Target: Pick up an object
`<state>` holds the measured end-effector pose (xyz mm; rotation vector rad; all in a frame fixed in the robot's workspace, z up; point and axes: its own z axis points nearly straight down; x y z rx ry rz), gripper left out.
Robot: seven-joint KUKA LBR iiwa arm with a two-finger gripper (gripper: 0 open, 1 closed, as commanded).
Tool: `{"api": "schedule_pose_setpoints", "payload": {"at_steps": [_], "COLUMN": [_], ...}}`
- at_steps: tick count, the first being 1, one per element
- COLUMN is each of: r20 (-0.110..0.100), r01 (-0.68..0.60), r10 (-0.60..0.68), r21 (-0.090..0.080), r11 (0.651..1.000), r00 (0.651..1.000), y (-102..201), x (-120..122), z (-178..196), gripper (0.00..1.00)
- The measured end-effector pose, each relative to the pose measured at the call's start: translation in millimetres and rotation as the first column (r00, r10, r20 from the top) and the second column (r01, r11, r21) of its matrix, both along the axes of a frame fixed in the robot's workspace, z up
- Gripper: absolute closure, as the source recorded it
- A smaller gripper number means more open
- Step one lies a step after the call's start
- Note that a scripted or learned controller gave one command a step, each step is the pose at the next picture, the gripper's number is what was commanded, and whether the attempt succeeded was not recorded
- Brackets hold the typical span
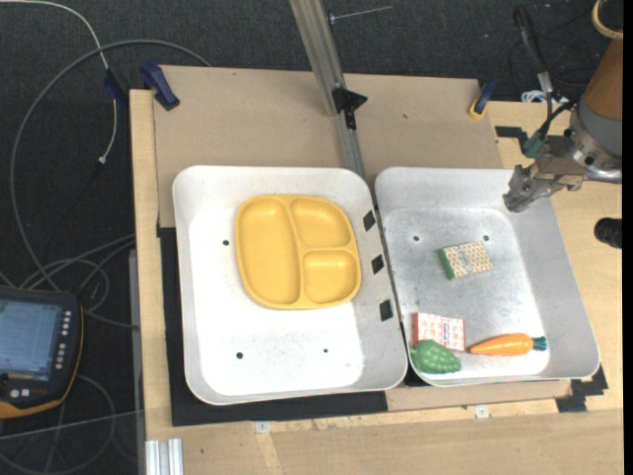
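The right bin (554,265) holds a small patterned green-edged packet (467,259) near its middle. Along its front edge lie an orange toy carrot (506,344), a red and white box (438,330) and a green leafy toy (435,357). My gripper (521,194) hangs over the right bin's far right corner, well behind and to the right of the packet. I see nothing held at its tip.
The left bin (208,344) holds a yellow divided plate (297,250). A metal pole (326,57) rises from between the bins at the back. Blue clamps (158,85) sit on the bench's far corners, and a tablet (30,349) lies off the bench at left.
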<state>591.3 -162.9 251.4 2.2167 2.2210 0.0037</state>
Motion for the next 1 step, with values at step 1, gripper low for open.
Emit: {"api": "schedule_pose_setpoints", "payload": {"at_steps": [1], "r20": [-0.007], "r01": [-0.004], "r10": [0.004], "r21": [0.004], "r11": [1.0], "r00": [1.0], "y": [57.0], "x": [-18.4], "z": [-9.9], "gripper": [1.0]}}
